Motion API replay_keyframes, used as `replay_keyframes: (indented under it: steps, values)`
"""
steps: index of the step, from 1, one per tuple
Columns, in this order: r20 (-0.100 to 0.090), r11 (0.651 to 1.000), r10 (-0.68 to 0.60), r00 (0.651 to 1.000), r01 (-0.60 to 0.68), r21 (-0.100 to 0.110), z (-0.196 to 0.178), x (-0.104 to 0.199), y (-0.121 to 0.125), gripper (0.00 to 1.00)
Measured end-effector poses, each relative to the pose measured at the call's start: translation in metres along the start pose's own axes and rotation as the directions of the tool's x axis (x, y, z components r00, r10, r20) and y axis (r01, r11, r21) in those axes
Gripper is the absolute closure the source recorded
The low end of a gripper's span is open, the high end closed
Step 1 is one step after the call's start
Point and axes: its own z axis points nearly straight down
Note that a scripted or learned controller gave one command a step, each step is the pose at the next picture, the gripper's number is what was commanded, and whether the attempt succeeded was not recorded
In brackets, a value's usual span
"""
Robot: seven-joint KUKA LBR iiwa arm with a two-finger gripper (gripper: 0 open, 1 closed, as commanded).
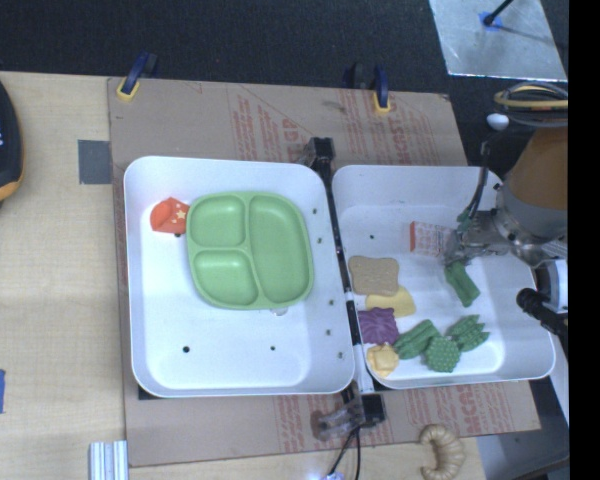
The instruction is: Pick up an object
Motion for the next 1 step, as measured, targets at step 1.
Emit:
replay_keyframes:
  steps: [1]
  values:
    - [-0.001, 1.000, 0.003, 1.000, -0.003, 0.000, -0.0493, 0.0046, -0.0790, 1.00]
